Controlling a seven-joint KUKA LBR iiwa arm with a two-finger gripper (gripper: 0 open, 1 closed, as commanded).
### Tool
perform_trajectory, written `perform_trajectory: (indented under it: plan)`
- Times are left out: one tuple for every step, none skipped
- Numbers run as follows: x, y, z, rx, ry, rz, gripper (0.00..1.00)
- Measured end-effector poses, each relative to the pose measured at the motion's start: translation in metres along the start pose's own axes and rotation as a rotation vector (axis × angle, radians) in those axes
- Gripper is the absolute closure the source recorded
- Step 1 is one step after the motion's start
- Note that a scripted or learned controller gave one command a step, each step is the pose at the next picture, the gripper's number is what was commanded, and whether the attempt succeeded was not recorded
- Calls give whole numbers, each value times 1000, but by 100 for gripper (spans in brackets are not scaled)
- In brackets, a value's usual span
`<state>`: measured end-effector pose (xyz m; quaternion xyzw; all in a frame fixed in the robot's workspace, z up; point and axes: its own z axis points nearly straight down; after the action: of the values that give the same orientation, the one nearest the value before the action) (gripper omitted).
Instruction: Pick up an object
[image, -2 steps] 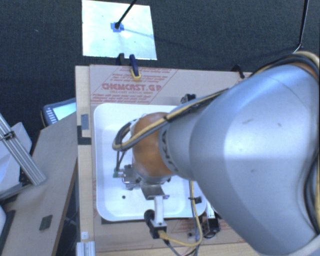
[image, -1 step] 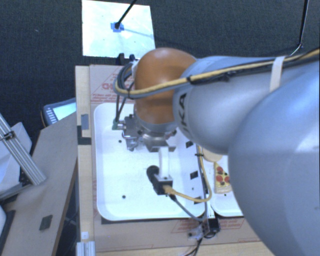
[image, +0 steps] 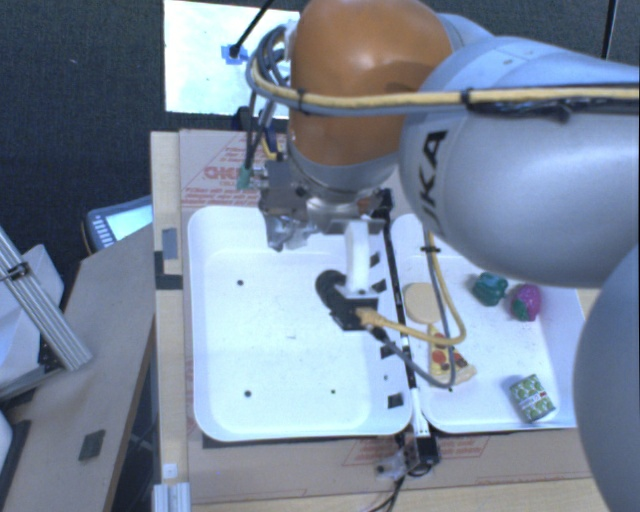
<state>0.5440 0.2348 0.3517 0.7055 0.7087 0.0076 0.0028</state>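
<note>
The grey arm (image: 520, 150) bulks closest to the lens, its orange band (image: 360, 80) just above the wrist. Below that hangs the gripper (image: 288, 232), over the far part of the left bin (image: 260, 390), close to the back rim. Whether it is open or closed I cannot tell, and nothing shows held in it.

The white floor beneath and beside the gripper carries only a few dark specks. Everything worth picking lies off to the arm's side of it, across the wall the two bins share, in the right bin (image: 490, 350). Nearest is a tan disc (image: 422, 298), just past that wall and a little toward the camera. A flat piece with red and yellow spots (image: 452, 366) lies further toward the camera. A teal lump (image: 490, 288) and a magenta lump (image: 526, 300) sit side by side beyond the disc. Furthest away is a green packet (image: 533, 397), its long axis slanted across the bin.

So the coming move is likely a sideways shift over the wall, then a descent. The disc looks flat and may be hard to pinch.

The bins rest on printed cardboard (image: 215, 170), with dark floor around it.
</note>
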Motion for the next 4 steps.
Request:
perform_trajectory:
  plan:
    - [0, 61, -193, -6, 0, 0, 100]
    - [0, 55, -84, 23, -10, 3, 100]
    - [0, 88, -189, 1, -3, 1, 100]
    - [-1, 73, 12, 29, -12, 4, 100]
